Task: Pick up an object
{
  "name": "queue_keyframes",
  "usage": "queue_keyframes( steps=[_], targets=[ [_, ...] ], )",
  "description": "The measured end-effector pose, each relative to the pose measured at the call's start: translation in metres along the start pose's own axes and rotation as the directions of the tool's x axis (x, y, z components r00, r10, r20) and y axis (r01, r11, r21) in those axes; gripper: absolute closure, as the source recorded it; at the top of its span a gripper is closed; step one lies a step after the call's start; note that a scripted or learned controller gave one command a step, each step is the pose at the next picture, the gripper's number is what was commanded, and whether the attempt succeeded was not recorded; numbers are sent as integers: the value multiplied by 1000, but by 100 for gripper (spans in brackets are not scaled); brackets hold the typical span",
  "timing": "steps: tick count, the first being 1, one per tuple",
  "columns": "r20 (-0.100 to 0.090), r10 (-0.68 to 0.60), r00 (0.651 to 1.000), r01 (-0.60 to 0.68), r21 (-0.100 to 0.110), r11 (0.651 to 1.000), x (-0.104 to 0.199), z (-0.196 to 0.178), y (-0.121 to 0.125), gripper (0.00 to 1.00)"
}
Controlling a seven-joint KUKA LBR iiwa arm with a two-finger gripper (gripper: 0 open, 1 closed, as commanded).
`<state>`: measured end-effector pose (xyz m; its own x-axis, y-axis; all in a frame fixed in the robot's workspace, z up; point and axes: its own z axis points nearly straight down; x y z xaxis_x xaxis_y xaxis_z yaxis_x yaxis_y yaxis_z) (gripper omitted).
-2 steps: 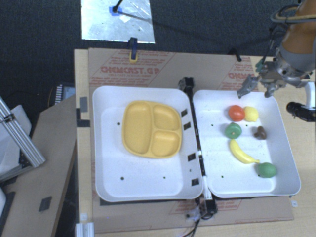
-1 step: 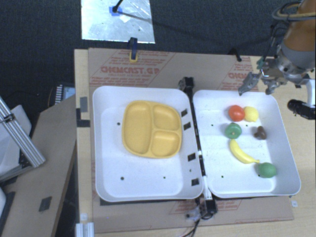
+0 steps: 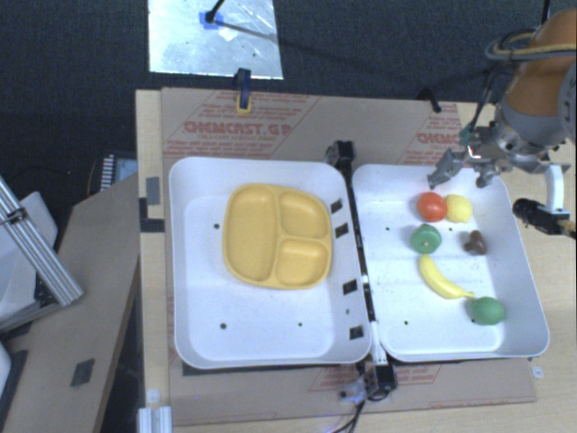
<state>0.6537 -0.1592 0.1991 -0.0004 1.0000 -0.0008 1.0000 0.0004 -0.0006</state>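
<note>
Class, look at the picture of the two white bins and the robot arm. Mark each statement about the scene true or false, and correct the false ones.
1. The yellow divided plastic tray lies in the left white bin. True.
2. The yellow banana lies in the left bin. False: it lies in the right white bin.
3. The gripper holds the red round fruit. False: the fruit lies on the bin floor, below the gripper.
4. The small brown object lies right of the red fruit. True.

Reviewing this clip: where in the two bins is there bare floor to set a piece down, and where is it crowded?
Right bin: bare floor along its left side, from the divider to the green ball and banana. The tomato, lemon and brown piece crowd the upper right, below the gripper. Left bin: bare margins around the yellow tray, widest along the near edge.
</note>
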Motion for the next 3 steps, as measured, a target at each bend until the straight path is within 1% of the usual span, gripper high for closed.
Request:
queue_keyframes(
  steps=[1,2,3],
  targets=[
    [-1,-4,1000,4,2,1000,8,59,-2,0],
    [-1,-4,1000,4,1,1000,9,111,-2,0],
    [1,-6,1000,6,-6,1000,9,97,0,100]
  ],
)
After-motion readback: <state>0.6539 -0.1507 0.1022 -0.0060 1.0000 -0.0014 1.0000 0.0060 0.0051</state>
